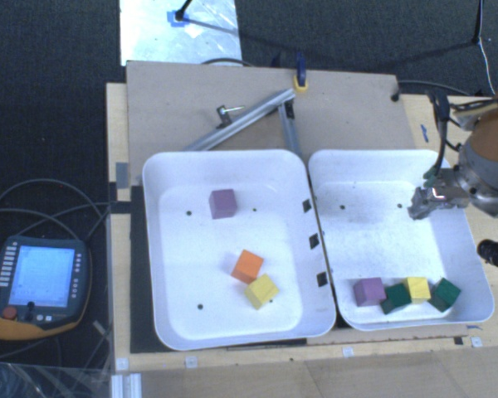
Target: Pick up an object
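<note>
The left bin [174, 222] holds a purple cube [222, 203] near its back, with an orange cube [247, 265] and a yellow cube [262, 290] touching each other toward the front. Along the front wall of the right bin [382, 172] lie a purple cube [369, 290], a dark green cube [395, 297], a yellow cube [418, 288] and another green cube [445, 293]. My gripper [423, 204] hangs over the right side of the right bin, behind the row of cubes and well apart from them. I see nothing carried under it.
A metal bar [241, 118] lies slantwise on the brown board [349, 106] behind the bins. A teach pendant [37, 284] with cables sits on the floor to the left. The arm's body [490, 156] fills the right edge above the right bin.
</note>
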`<act>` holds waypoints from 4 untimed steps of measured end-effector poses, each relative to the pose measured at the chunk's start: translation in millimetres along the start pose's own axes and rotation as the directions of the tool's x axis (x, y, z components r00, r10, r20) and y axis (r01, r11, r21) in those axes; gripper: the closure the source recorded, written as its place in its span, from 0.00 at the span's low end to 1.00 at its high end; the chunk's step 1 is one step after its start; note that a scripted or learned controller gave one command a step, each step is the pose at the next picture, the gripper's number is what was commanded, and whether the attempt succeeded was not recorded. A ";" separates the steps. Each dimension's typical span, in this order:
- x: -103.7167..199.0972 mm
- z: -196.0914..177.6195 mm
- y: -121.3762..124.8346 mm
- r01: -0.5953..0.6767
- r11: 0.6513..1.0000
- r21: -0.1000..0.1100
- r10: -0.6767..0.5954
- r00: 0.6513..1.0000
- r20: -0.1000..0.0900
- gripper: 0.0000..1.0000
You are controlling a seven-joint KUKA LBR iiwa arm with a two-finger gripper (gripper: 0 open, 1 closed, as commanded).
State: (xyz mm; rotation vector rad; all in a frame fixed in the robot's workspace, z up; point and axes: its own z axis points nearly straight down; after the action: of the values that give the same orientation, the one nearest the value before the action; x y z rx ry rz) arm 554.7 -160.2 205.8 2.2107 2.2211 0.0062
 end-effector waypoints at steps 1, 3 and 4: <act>-0.4 -24.8 1.6 0.000 1.000 0.003 0.000 1.000 -0.001 1.00; 105.9 -42.0 16.3 0.007 1.000 0.005 -0.007 1.000 -0.005 1.00; 161.8 -29.4 25.2 0.007 1.000 0.008 -0.007 1.000 -0.005 1.00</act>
State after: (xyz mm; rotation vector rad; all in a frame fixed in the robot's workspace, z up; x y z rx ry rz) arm 578.9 1.8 234.9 2.2092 2.2350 0.0027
